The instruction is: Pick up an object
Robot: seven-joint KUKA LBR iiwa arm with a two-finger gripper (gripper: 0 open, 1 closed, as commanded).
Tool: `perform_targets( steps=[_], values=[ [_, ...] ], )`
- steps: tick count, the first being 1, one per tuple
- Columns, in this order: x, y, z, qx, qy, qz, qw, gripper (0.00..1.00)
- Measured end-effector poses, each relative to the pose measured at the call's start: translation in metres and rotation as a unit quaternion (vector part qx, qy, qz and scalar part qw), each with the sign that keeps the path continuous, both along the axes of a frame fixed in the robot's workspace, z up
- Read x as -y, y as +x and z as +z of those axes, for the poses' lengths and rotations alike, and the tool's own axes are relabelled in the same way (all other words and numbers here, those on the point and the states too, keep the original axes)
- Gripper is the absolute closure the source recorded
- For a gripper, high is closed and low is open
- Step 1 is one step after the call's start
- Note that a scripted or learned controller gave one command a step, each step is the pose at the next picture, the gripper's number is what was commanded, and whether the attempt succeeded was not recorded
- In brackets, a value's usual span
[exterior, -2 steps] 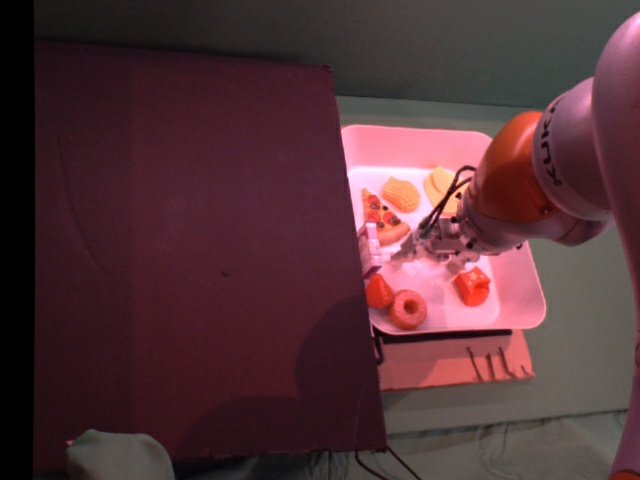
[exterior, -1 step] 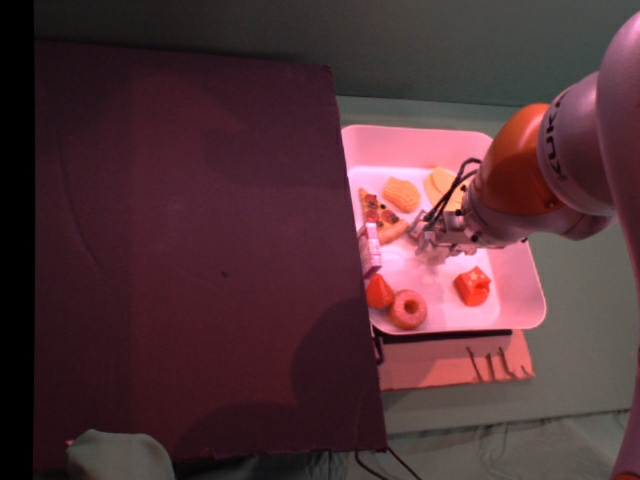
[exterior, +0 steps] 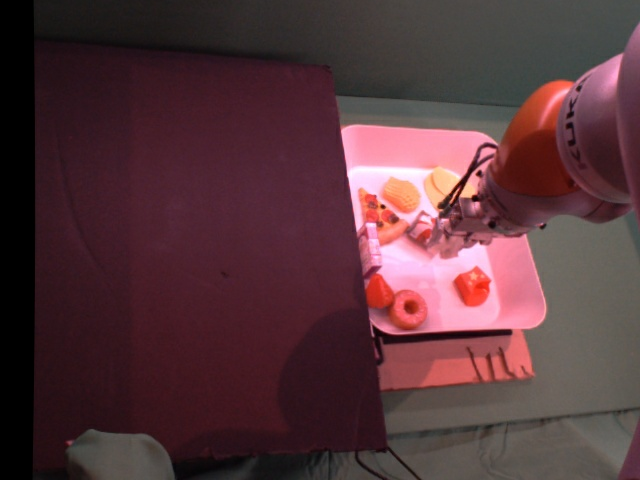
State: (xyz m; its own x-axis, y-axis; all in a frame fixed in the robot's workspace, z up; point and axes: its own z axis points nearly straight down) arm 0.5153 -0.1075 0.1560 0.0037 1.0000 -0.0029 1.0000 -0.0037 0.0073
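Small red-and-white object (exterior: 422,230) lies mid-bin in the white bin (exterior: 520,308), touching the claw (exterior: 440,236) on its left side; whether the claw pinches it, I cannot tell.

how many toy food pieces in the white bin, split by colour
red or orange-red: 3, the strawberry, the donut and the chunk
yellow: 2, the ridged piece and the slice
mixed orange: 1, the pizza slice
total: 6

toy foods (exterior: 400,194) in bin (exterior: 525,288), board (exterior: 200,248) perhaps covering left bin
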Motion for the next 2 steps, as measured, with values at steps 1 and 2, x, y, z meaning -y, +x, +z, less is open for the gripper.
perform_targets(
  steps=[1, 2],
  values=[
    [0.001, 0.007, 0.064, 0.002, -0.0005, 0.001, 1.0000, 1.00],
    [-0.005, 0.006, 0.112, 0.001, -0.0002, 0.001, 1.0000, 1.00]
  ],
)
